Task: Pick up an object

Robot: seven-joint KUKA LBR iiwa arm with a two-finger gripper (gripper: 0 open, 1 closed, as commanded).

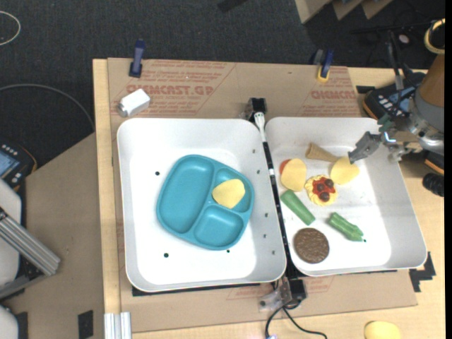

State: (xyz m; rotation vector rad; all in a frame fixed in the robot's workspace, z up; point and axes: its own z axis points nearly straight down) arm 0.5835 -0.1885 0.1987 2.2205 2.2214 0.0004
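The gripper (361, 149) hangs low over the right bin (395, 224) near its far right corner; whether it is apart or together I cannot tell. Just beside its tip lies a yellow piece (344, 171), touching or nearly so. Toward the bin's middle sit a small pizza (321, 189), a cone (319, 152), two green pods (298, 207) and a brown patty (311, 245).

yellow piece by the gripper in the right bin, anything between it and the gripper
Nothing visible does. The gripper hovers just up-right of the yellow piece, with bare bin floor around them.
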